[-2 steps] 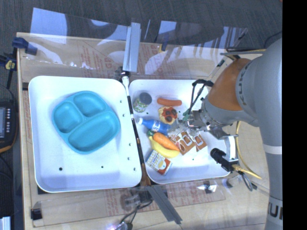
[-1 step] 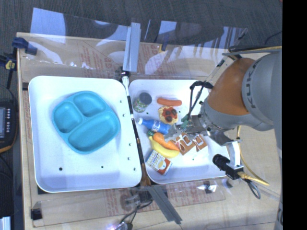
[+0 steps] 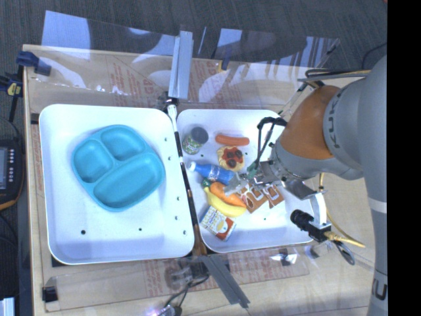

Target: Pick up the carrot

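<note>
The carrot [image 3: 224,191] is a short orange piece in the right bin [image 3: 276,232]. It lies between a blue bottle [image 3: 212,172] and a yellow banana [image 3: 223,205] and touches both. My gripper [image 3: 262,188] reaches in from the right and hangs low over the bin's middle, just right of the carrot. Its tip sits among brown pieces [image 3: 255,199], and I see nothing held in it. The orange wrist band [image 3: 309,133] is above it.
The right bin also holds a small can [image 3: 195,139], a red sausage [image 3: 232,139], a pizza slice [image 3: 231,157] and a juice box [image 3: 218,221]. A blue divided plate [image 3: 118,165] lies in the left bin [image 3: 59,236].
</note>
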Robot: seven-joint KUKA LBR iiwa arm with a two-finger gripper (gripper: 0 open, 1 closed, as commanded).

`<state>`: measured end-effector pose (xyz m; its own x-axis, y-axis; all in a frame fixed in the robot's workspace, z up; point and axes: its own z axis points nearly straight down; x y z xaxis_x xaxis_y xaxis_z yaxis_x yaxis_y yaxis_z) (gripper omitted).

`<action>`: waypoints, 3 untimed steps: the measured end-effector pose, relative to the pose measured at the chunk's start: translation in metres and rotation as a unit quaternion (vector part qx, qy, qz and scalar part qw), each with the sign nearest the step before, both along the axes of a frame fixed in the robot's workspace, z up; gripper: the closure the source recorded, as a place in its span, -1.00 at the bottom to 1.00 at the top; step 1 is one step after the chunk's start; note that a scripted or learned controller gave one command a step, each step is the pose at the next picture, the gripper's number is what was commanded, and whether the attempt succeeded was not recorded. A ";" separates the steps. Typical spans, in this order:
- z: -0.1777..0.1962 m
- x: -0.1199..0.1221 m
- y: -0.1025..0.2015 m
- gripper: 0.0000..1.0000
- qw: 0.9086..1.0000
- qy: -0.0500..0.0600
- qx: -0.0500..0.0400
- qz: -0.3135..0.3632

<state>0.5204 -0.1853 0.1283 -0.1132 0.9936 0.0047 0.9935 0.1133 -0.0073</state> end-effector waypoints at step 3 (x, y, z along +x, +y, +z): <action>-0.035 0.016 -0.009 -1.00 0.987 -0.006 -0.002 0.161</action>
